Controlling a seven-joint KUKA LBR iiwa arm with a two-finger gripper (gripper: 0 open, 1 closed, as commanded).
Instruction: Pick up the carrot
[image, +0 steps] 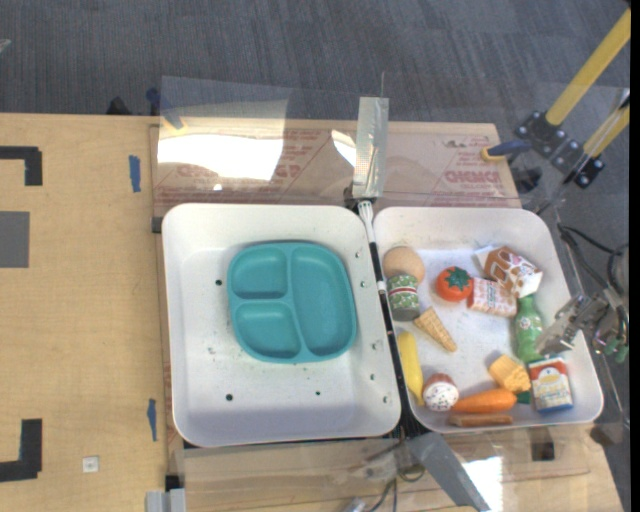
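A table (70, 300) of pale brown board carries two shallow white bins set side by side, their inner walls touching along the middle. The left bin (190, 400) holds one thing, a teal plate (293, 300) with three compartments, lying flat near the bin's centre. The right bin (585, 400) holds a scatter of toy foods. Along its far side lie a tan egg-like piece (403, 262), a red tomato (454, 285) with a green top, and two small printed packets (505, 280) that overlap. Below the egg-like piece stands a green and white can (405, 298), and just beside it lies an ice-cream cone (437, 330), tilted with its tip toward the near right. A green bottle (528, 327) lies near the right wall. A yellow banana (410, 364) lies along the left wall, with a small white and red speckled piece (440, 393) beside its near end.

The carrot (485, 402), orange, lies flat on its side along the near wall of the right bin, between the speckled piece and a small blue and white carton (552, 386); a yellow-orange wedge (510, 373) touches it from above.

The gripper (572, 325) sits at the right rim of the right bin, near the green bottle and apart from the carrot. How far its fingers are spread cannot be told, and nothing is seen held between them.
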